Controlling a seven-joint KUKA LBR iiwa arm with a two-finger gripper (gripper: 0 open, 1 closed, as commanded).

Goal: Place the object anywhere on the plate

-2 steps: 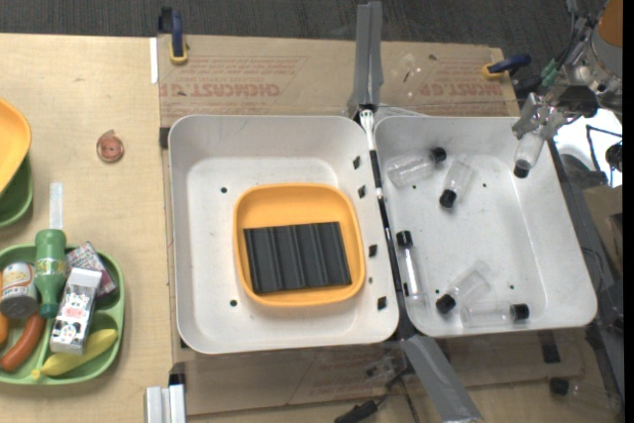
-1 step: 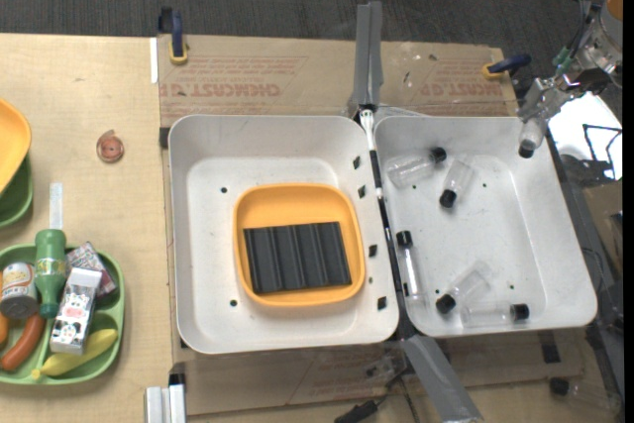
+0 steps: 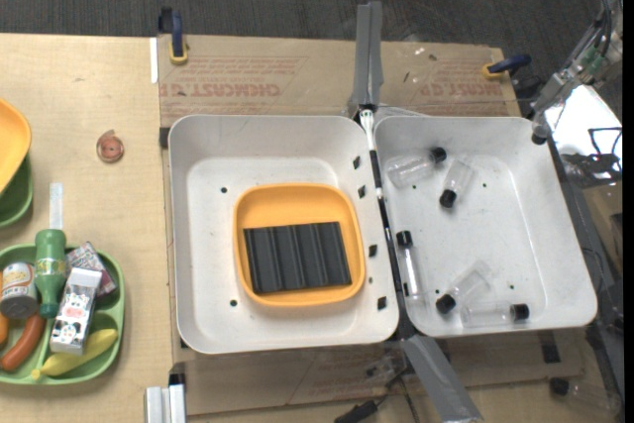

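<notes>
Arm [image 3: 580,64]: showing past the far right corner of the right bin [image 3: 561,213] as a slim, pale grey and silver member, with a small greenish patch showing on its upper part. Gripper [image 3: 542,132]: appearing as a small dark tip at the member's lower end, too small for detail. Cables [image 3: 597,152]: thin and black, looping beside the arm and trailing along the bin's right edge.

Wooden bench [image 3: 99,84], two white bins [image 3: 198,154] side by side, cardboard sheet [image 3: 258,79], green tray [image 3: 109,332]
</notes>
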